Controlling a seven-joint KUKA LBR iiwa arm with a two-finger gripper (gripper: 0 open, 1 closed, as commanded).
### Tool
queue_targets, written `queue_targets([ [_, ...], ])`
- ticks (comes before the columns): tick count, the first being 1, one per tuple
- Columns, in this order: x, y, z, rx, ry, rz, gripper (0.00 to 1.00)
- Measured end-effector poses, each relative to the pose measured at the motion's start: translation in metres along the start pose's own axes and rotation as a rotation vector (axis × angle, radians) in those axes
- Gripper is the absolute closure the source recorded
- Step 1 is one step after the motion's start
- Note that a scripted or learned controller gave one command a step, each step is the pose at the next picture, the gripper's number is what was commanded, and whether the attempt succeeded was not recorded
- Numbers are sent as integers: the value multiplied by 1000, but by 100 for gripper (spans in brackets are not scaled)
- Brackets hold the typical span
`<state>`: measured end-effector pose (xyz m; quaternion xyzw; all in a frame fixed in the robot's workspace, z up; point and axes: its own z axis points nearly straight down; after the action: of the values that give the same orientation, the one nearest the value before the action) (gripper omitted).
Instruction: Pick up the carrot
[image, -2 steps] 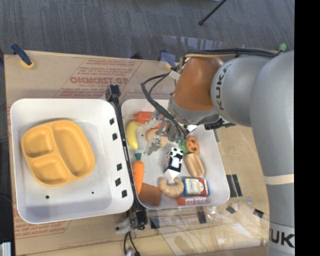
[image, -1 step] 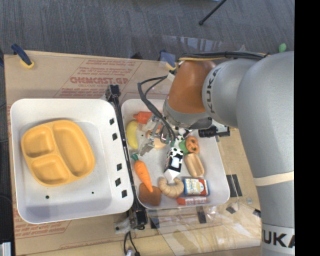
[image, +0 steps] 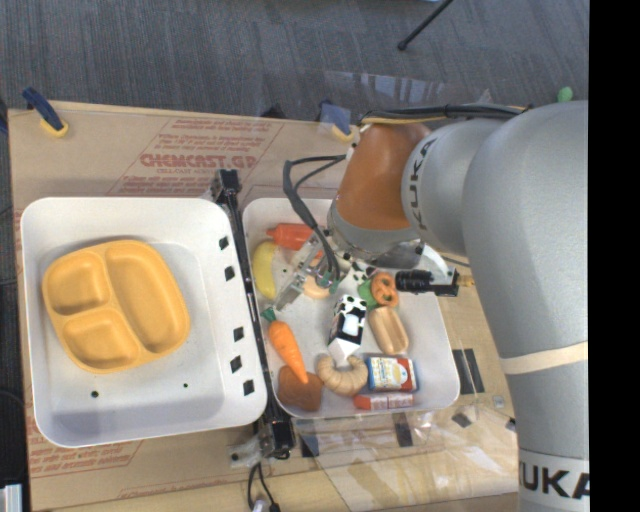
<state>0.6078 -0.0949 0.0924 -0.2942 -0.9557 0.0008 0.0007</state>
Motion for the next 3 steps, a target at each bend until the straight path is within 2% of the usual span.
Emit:
queue_targets([
  [1,-23,15,2,2,6,18,0],
  [2,-24,12,0,-1,-1,367,0],
  [3,30,-24,1,-1,1,554,0],
])
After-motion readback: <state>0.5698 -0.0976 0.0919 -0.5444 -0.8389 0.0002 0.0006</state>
